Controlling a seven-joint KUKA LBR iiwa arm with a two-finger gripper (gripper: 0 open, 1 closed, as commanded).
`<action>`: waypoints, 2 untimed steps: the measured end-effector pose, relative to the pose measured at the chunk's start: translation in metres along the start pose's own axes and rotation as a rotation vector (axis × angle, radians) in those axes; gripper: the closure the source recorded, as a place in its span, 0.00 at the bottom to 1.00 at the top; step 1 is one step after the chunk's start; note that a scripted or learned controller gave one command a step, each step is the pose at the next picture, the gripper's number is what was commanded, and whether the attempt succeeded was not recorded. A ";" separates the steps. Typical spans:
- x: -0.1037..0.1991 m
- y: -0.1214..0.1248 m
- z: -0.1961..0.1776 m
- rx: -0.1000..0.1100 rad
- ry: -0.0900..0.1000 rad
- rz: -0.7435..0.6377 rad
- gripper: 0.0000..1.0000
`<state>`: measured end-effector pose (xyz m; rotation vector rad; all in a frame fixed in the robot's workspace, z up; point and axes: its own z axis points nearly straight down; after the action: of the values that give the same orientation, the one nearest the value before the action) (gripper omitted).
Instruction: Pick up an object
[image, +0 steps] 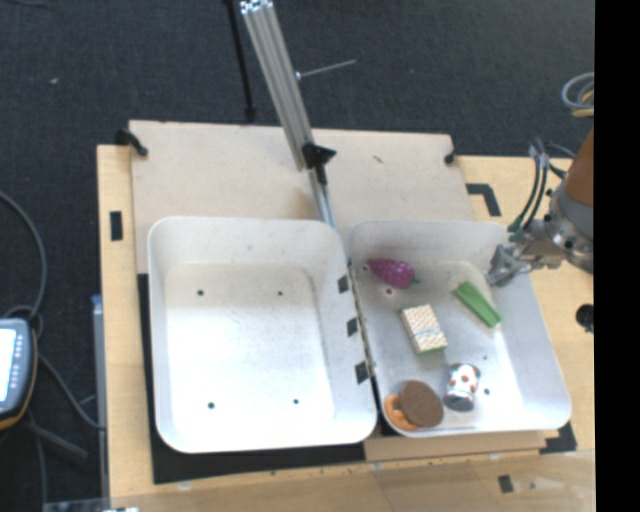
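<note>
Where the camera looks down at a slant, a pale wooden bench (120, 330) stands on a dark grey carpeted floor (60, 80), with black brackets and tape marks at its corners and edges.

Surface: a lighter board (230, 170) lies across the far part of the bench top. Two shallow white bins sit on it side by side, their inner rims touching. Left bin (170, 300): speckled white floor with four small dark dots. Right bin (540, 380): holds all loose items.

Contents of right bin:
- purple oval object (391, 271), far side, near the left wall;
- green bar-shaped object (477, 303), tilted, toward the right;
- small patterned box (424, 328), pale with a yellow edge, mid-bin;
- brown disc (421, 403) lying over an orange piece (395, 410), near corner against the front rim;
- small white-and-grey object with red spots (462, 385), just beside the disc.

Fixtures: a slanted aluminium rail (285, 90) rises from between the bins toward the upper edge. Black cables trail on the floor at left, beside a handheld screen unit (12, 365).

Arm: grey wrist with orange band (583, 160) enters from the right. Gripper (503, 268) sits over the right bin's far right rim, near the green bar but apart from it; nothing between its fingers; whether they stand apart or together cannot be told.
</note>
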<state>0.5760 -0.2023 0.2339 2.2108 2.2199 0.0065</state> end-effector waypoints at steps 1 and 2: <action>-0.001 0.001 -0.018 0.005 0.002 -0.001 1.00; 0.051 -0.007 -0.008 0.008 0.003 -0.001 1.00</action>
<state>0.5688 -0.1514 0.2413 2.2146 2.2270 0.0006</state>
